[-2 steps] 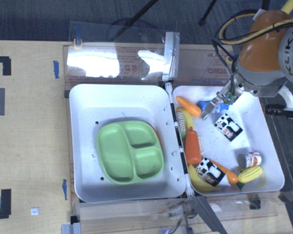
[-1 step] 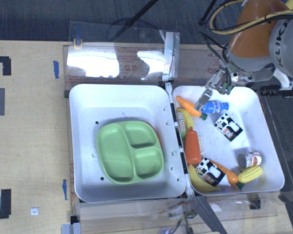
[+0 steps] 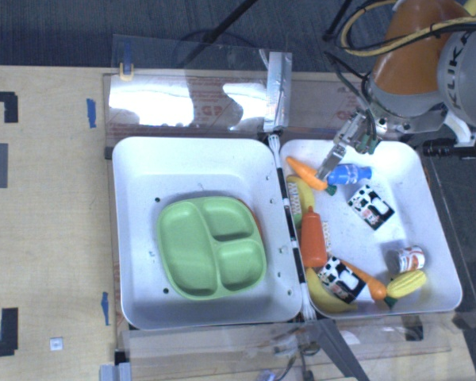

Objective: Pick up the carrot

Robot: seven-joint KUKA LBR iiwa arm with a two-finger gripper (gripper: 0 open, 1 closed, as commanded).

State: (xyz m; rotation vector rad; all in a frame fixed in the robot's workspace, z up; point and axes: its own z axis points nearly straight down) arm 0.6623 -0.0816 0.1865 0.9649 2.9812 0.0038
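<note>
Two white bins sit side by side on the bench. Left bin (image 3: 135,173) holds one thing: a green divided tray (image 3: 213,246), three compartments, lying flat slightly below centre.

Right bin (image 3: 432,205) holds the clutter. Largest to smallest:
- orange-red bottle (image 3: 312,239) lying along the left wall, roughly mid-bin
- banana (image 3: 327,296) curving along the bottom-left corner, partly under other items
- black-and-white patterned box (image 3: 340,279) on top of the banana, touching the bottle's lower end
- second black-and-white box (image 3: 370,206) mid-bin, toward the right, apart from the rest
- carrot (image 3: 306,174) near the top-left of the bin, lying at a slant, thick end toward the divider
- a second carrot-like orange piece (image 3: 366,282) near the bottom, between the lower patterned box and a yellow corn-like item (image 3: 406,283)
- blue bottle (image 3: 349,175) just right of the upper carrot
- small red-and-white can (image 3: 411,258) just above the yellow item
- a yellow-green item (image 3: 294,195) along the divider, between the carrot and the orange-red bottle, partly hidden, can't identify

Arm enters from the top right. Gripper (image 3: 331,168) is down in the top of the right bin, fingertip area just beside the carrot's thin end and against the blue bottle. Can't tell whether anything is clamped or how the jaws stand, too small and dark to resolve. Carrot looks to be resting on the bin floor.
</note>
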